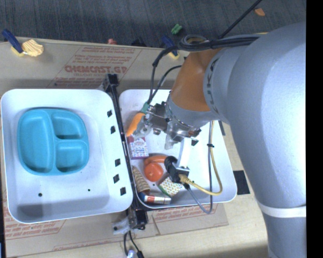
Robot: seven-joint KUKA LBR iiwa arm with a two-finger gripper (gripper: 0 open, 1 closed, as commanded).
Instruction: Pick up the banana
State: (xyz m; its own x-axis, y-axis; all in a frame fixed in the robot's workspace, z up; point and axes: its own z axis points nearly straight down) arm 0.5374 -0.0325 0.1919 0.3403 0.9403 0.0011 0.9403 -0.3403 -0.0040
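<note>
**Two white bins on the bench; arm over the right one**

Two shallow white plastic bins sit side by side on a brown printed cardboard bench top (86, 63), their inner walls touching.

1. The grey robot arm with an orange band (253, 106) reaches in from the right and covers much of the right bin (226, 190).
2. The left bin (11, 198) holds a light blue moulded plastic tray with three compartments (54, 140), lying flat towards its upper left part.
3. The gripper (175, 136) hangs low over the middle of the right bin. Whether it is open or closed, or grasping anything, I cannot tell.
4. Loose contents of the right bin, all in its left half:
   - an orange tapered piece (134, 123) beside the left wall
   - an orange rounded piece (154, 169) below the gripper
   - a red-and-white packet (138, 147) between those two
   - a brown ridged cone (141, 183)
   - a red-and-silver tube (156, 199) at the lower wall
   - a small green-and-yellow checked piece (170, 187) just above the tube
5. Where the banana lies, I cannot tell.
</note>
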